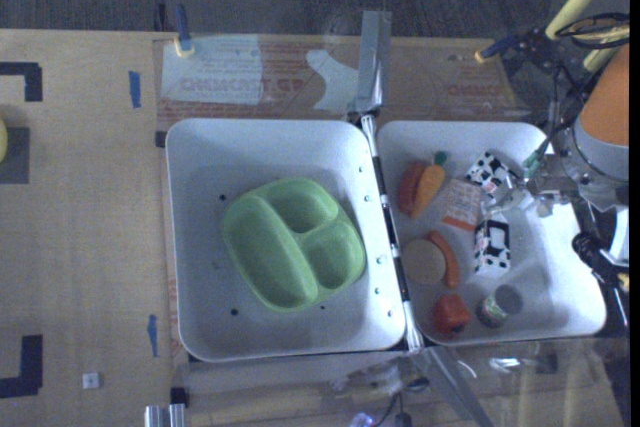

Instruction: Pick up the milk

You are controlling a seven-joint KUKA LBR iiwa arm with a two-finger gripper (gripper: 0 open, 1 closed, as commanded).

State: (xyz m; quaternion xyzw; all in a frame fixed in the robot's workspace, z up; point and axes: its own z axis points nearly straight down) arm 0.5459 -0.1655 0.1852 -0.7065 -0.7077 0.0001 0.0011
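Looking down at a slant on a pale wooden bench that carries two shallow white bins side by side. The left bin is the larger shape in view, and a green divided plate with three compartments lies in its middle.

The right bin holds a scatter of small toy foods. My arm enters from the right edge, grey with an orange band above the wrist, and reaches over the bin's upper right part.

My gripper hangs over the upper middle of the right bin. Its fingers are a tangle of metal and glare from up here, so I cannot tell how far apart they stand or whether anything sits between them.

The milk, a small white carton with black cow patches, lies just below my gripper, near the bin's centre. A second cow-patched white piece sits right at my gripper's upper left, and I cannot tell whether they touch.

An orange-and-white packet lies left of the milk. A carrot with a green top rests at upper left. A hot dog sits lower left, a red tomato-like piece is below it, and a small grey can lies below the milk.
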